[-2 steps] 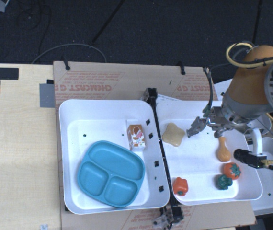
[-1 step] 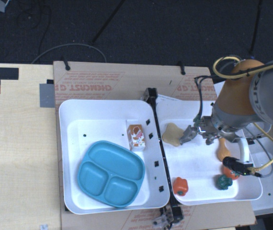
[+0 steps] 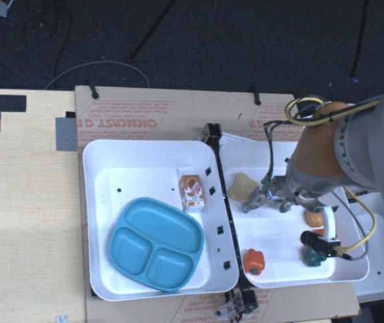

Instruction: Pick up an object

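Gripper, finger state indeterminate, hovers at the tan object in the right bin; recommended approach is centring over it before closing.

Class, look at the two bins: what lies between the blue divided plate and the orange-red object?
In the camera view, the black divider where the bins meet separates the blue divided plate from the orange-red object.

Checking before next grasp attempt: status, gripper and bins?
Gripper low in right bin, at tan object; grasp not confirmed. Orange-red object near front rim, untouched. Blue divided plate and small packet in left bin.
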Controlling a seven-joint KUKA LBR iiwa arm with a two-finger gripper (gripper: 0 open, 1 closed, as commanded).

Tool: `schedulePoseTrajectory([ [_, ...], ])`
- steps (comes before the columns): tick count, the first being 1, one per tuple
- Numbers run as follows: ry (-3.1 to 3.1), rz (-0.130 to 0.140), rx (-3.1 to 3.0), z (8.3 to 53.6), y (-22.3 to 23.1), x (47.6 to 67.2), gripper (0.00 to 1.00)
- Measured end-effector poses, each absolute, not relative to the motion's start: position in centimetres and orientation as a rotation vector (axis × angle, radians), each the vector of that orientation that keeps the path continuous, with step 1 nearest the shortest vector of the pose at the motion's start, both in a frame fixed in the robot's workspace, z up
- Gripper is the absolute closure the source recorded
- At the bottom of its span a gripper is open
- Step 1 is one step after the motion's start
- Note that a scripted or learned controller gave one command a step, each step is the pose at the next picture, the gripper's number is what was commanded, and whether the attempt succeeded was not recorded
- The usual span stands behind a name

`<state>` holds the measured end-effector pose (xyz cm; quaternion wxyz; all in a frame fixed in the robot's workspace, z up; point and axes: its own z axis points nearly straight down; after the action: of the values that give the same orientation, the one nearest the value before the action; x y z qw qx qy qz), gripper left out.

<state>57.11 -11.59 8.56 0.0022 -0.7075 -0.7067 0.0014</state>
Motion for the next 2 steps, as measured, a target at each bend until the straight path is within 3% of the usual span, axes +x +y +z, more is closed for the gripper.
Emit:
schedulePoseTrajectory([
  [1,-2.212,0.005,-2.224,9.8,-11.7,57.1,1.0],
  [2,-2.223,-0.001,-2.221,14.1,-11.6,57.5,1.0],
])
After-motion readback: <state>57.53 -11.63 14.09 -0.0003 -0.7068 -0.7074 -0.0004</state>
